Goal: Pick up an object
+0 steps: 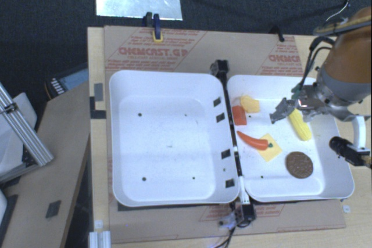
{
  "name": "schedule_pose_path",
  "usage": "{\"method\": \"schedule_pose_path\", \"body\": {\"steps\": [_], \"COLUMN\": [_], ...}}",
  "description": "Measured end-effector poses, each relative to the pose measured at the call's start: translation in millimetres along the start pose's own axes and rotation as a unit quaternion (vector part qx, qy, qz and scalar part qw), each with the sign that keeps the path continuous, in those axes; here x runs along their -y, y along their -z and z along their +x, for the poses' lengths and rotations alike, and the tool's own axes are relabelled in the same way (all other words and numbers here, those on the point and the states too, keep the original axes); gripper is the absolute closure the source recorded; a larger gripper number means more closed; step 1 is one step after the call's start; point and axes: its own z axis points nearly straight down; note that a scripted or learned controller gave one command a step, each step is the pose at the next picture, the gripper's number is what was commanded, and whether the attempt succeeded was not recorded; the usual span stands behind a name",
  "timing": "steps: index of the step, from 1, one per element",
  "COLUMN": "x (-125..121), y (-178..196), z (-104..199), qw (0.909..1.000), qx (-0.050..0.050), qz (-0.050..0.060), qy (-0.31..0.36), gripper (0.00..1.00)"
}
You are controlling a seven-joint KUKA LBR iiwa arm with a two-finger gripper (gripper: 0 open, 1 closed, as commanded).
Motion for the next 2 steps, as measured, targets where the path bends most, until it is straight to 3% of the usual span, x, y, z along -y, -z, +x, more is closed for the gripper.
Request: {"method": "schedule_pose_path", "body": {"steps": [1,2], "x": [59,17], "y": [2,159], "z": [-59,-60], "qw": [1.0000,0.9999], "qx": [0.001,0.004], "qz": [0.001,-0.011], "qy": [-0.005,0.002], "gripper": [0.00,0.00]}}
